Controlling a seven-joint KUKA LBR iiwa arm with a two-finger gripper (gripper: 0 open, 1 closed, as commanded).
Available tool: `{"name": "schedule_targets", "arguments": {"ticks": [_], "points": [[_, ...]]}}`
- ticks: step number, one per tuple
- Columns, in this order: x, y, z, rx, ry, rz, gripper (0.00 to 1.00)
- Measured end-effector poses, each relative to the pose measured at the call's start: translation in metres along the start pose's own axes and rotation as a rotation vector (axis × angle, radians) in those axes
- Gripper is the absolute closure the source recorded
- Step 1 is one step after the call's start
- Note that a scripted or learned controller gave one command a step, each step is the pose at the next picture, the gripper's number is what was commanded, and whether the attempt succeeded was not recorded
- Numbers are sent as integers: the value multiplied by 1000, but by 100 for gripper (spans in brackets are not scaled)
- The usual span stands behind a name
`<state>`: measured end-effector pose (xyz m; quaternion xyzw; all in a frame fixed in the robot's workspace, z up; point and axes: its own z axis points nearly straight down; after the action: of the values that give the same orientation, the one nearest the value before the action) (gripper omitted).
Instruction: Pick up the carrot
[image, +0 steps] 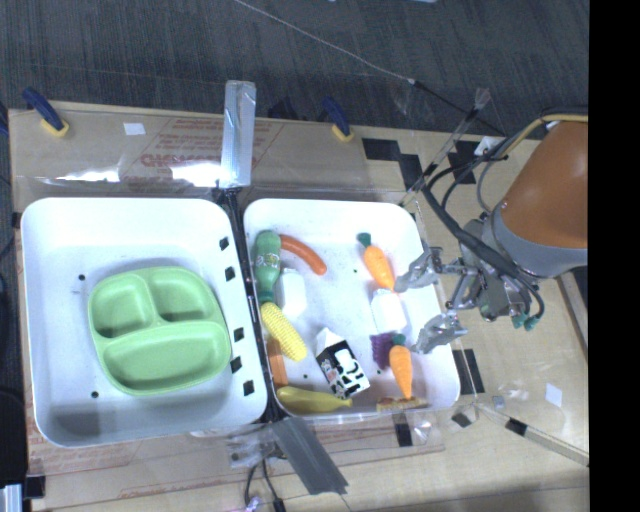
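Observation:
Two carrots lie in the right bin (330, 212). One carrot (377, 264) with a green top sits near the bin's right wall, toward the back. A second carrot (401, 369) lies at the front right, beside a purple item (382, 347). My gripper (428, 301) hovers over the bin's right rim, level with the gap between the two carrots. It is open, its fingertips (419, 272) spread wide with nothing between them.
The right bin also holds an orange sausage (303, 254), a green vegetable (266, 260), corn (283, 331), a banana (311, 400), a black-and-white box (343, 369) and white blocks (389, 311). A green divided plate (158, 327) sits in the left bin (50, 230).

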<state>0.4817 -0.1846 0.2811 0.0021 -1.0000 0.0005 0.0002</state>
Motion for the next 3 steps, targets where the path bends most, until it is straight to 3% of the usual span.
{"name": "schedule_targets", "arguments": {"ticks": [1, 2, 3], "points": [[-23, -24, 122, -4, 9, 77, 0], [2, -25, 188, 1, -7, -77, 0], [0, -23, 178, 2, -8, -87, 100]]}}
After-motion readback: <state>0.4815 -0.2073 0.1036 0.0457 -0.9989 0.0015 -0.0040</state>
